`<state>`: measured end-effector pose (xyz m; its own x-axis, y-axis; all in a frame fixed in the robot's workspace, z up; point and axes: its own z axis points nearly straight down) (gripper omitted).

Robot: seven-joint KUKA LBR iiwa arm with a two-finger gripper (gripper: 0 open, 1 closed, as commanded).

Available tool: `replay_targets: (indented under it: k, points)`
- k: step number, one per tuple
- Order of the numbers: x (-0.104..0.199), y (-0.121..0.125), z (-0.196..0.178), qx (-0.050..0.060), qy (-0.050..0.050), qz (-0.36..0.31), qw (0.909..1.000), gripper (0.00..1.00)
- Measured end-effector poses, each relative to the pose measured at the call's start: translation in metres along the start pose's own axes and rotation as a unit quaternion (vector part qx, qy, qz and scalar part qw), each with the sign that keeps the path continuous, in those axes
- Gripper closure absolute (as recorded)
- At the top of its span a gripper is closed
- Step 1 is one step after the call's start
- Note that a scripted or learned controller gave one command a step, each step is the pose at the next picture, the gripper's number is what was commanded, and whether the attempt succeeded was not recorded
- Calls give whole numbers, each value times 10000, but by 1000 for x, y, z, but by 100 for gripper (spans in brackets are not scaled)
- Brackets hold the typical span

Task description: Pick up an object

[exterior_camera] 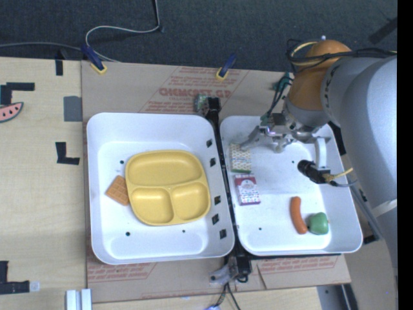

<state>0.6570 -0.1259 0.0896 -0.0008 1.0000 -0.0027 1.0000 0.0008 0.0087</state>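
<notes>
White plastic bins sit side by side on a sheet of brown cardboard that covers a pale wood-grain bench (39, 192), with dark grey carpet beyond the far edge. Red lettering is printed across the cardboard (187, 89) behind the bins, too faint and skewed to read with confidence. The left bin (103, 237) holds a yellow divided tray (169, 187) with three compartments, and a tan waffle-textured square (117, 190) pokes out from under the tray's left edge. In the right bin (342, 237), a small checked packet (241, 159) and a red-and-white packet (247, 190) lie in a line near the left wall; the printing on both is too small to make out. An orange carrot-shaped piece (297, 214) lies toward the near right corner, just beside a green rounded object (317, 223). The grey arm with its orange band (315, 76) reaches in from the right, and its gripper (279, 136) is over the far part of the right bin, beside the checked packet. Whether the fingers are open or closed on anything cannot be told from this angle. Yellow-and-blue clamps (95, 61) pin the cardboard's far edge, a white cable loops across the carpet, and black tape marks dot the bench at left.
</notes>
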Motion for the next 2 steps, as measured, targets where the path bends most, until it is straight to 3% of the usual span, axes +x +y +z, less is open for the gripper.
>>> replay_targets:
  k: [1,2]
  points:
    - [22,-30,-1,-26,-4,5,10000,0]
    - [15,-103,-1,-24,14,4,10000,0]
